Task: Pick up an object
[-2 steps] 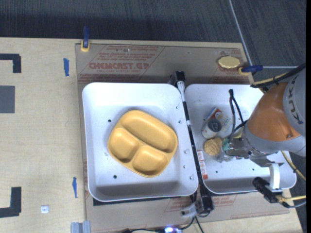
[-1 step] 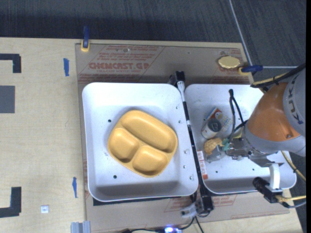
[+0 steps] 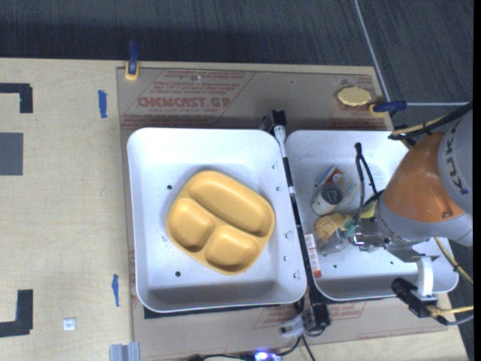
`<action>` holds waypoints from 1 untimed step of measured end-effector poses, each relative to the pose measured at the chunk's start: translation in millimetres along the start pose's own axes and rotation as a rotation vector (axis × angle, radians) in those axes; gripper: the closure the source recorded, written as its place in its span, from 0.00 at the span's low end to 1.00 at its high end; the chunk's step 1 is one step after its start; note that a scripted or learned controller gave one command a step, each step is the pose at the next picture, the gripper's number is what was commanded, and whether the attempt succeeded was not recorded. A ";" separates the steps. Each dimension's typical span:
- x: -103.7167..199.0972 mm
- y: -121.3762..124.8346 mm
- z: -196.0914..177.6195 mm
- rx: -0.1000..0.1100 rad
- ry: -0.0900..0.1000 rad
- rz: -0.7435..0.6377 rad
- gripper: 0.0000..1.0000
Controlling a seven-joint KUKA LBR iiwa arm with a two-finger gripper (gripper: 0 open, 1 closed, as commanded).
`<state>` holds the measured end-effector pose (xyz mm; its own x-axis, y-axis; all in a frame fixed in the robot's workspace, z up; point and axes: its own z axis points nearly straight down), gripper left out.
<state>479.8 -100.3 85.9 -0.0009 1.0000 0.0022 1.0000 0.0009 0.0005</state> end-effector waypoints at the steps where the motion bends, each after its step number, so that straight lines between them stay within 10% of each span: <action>1: -1.0 1.9 -10.8 -0.007 -0.004 0.001 1.00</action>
<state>481.8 -101.3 96.7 -0.0004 1.0000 -0.0019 1.0000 0.0004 0.0075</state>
